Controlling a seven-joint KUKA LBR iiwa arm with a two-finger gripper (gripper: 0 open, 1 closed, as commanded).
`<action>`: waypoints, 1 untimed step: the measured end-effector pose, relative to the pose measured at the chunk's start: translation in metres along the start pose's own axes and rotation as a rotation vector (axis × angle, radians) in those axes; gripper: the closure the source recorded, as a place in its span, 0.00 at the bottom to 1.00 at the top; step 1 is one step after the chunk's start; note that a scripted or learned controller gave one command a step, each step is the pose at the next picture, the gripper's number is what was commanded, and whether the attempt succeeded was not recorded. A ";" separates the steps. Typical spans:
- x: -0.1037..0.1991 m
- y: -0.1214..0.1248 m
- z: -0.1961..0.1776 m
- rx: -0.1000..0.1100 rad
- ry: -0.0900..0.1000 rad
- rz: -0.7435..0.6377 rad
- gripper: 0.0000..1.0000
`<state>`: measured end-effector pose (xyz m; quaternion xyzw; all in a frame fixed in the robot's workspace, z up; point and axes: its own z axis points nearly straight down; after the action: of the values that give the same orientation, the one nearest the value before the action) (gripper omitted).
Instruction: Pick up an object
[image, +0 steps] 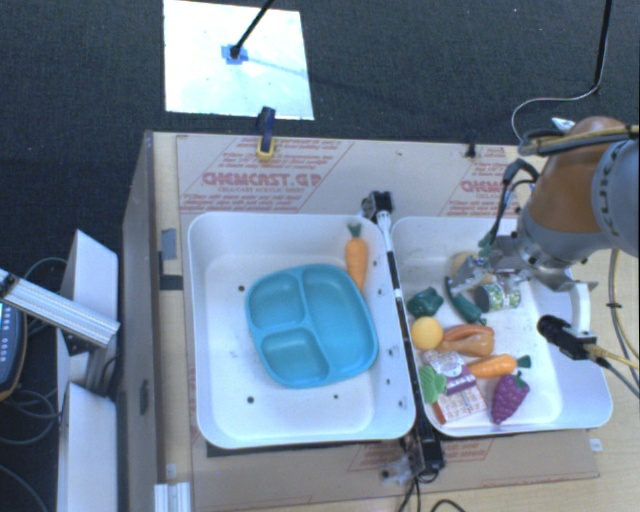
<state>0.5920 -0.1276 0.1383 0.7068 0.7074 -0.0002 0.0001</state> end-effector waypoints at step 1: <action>0.006 0.006 0.028 -0.026 -0.009 -0.002 0.00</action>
<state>0.5979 -0.1214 0.1100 0.7062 0.7079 0.0057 0.0124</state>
